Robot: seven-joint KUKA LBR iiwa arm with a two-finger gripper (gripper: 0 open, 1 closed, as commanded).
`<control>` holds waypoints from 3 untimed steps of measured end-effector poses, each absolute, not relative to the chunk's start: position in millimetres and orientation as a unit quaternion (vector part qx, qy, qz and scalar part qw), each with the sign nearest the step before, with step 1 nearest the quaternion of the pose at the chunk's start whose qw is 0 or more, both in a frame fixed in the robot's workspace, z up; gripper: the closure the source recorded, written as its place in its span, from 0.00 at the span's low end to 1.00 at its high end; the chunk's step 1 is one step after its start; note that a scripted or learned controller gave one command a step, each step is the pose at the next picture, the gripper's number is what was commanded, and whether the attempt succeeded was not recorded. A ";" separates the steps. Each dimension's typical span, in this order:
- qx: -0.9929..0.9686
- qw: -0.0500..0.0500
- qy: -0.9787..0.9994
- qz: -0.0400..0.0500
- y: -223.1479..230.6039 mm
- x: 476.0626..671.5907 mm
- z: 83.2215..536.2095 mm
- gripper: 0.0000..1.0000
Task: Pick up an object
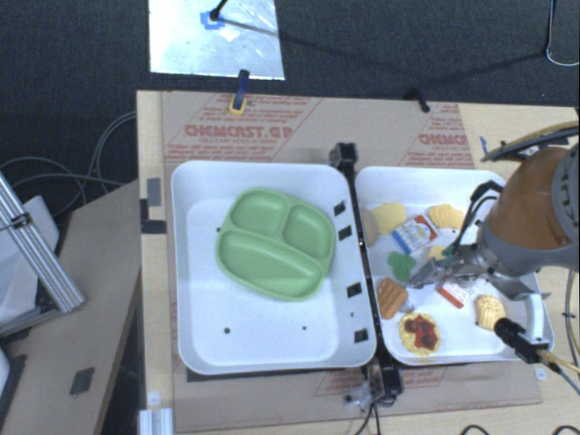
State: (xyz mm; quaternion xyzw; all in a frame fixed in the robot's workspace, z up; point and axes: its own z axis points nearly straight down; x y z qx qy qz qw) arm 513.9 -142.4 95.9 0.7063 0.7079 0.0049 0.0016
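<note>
The claw is low inside the right bin, reaching in from the right, its tips among the small play-food pieces near the bin's middle. Whether it is spread or pinched cannot be told; the tips are blurred against the clutter, and nothing can be made out caught in it.

Just left of the claw lies a green piece, apparently touching or nearly touching the tips, so it looks like the likeliest target. Below and left of the claw sits a brown waffle-like piece; straight below is a small plate of pasta with red sauce. A red and white packet lies just under the wrist, with a corn cob to the lower right. Up from the claw is a blue and white carton, with a yellow piece up-left of it and a ridged yellow piece up-right.

Far to the left, past the divider, the left bin holds a green divided plate.

To do this step well, I judge the claw should settle squarely over one piece, not between neighbours, close only once the piece sits between the tips, and lift straight up so the crowding items are not dragged along
</note>
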 end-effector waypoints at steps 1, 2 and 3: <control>0.707 0.013 0.707 0.008 -144.1 516.0 102.8 1.00; 0.705 0.003 0.709 0.002 -143.3 523.7 148.0 1.00; 0.706 0.003 0.709 0.001 -150.1 527.2 193.4 1.00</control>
